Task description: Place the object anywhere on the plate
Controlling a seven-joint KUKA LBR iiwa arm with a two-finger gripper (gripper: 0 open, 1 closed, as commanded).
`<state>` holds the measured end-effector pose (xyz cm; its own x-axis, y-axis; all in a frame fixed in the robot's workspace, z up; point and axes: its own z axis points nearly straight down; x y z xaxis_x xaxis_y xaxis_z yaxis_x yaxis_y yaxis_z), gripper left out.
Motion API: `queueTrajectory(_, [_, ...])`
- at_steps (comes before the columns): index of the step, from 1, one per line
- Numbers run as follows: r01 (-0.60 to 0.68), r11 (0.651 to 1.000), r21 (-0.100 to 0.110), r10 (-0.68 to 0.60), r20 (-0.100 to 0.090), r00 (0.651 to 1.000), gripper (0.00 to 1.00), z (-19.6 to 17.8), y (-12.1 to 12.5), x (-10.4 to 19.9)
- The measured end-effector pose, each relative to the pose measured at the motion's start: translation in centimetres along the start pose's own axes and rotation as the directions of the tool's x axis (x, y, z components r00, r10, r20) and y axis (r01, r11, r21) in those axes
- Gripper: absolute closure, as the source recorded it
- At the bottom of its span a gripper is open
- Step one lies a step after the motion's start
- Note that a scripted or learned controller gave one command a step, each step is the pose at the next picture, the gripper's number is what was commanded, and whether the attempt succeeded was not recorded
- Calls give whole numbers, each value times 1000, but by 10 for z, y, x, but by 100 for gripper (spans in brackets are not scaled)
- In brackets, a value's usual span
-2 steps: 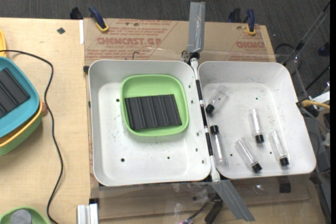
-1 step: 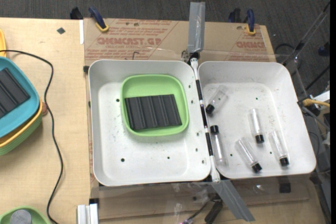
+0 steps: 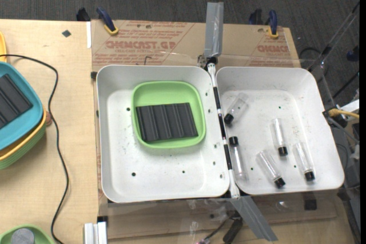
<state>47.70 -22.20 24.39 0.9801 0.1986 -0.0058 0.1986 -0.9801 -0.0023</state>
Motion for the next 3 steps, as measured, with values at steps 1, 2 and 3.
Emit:
queueTrajectory(1, [0,1000,0,0,1,1000,0,3,0,0])
queueTrajectory(2, [3,1000,0,-3,0,1000,0,13,-26,6])
queueTrajectory(3, [0,1000,-1,0,-1,1000,0,9,0,0])
